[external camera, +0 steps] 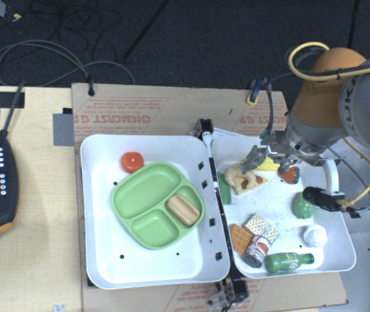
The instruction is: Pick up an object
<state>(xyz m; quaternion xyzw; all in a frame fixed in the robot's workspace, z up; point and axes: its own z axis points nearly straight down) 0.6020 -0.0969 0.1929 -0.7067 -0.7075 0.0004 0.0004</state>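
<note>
Your claw [257,158] hangs low over the right bin [341,255], near its upper left corner, just above a pale toy [240,179]; I cannot tell how it is set. Nearby in that bin you see a green bottle [289,261], a can [256,249], a waffle [240,238] and a white ball [315,236]. The left bin [100,239] holds a green tray [145,203] with a bun [183,208], and a tomato [132,162]

Grey arm [360,109] with an orange band, yellow cable loop and dark metal claw [257,158].
</note>
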